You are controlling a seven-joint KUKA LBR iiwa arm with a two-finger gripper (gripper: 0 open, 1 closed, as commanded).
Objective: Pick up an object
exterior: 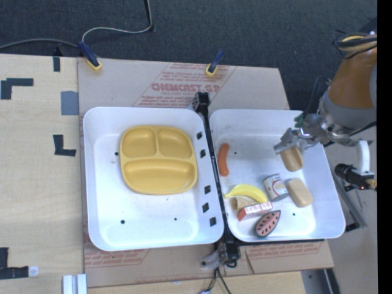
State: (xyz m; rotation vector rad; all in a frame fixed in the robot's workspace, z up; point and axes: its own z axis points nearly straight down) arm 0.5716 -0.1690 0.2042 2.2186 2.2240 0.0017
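My gripper (293,146) hangs over the right bin (318,222), near its far right side. It is shut on a tan cylinder-shaped piece (292,159), which sticks out below the grey fingers (285,143). Lower in the same bin lie a tan bread roll (299,192), a small can (275,187), a banana (246,193), a red and white packet (253,211), a watermelon slice (267,223) and an orange-red sausage (223,158).
The left bin (104,225) holds a yellow divided plate (158,158). A black divider (208,164) runs between the two bins. The arm's orange band (355,78) rises at the right. Cardboard (177,84) lies under the bins, held by yellow clamps.
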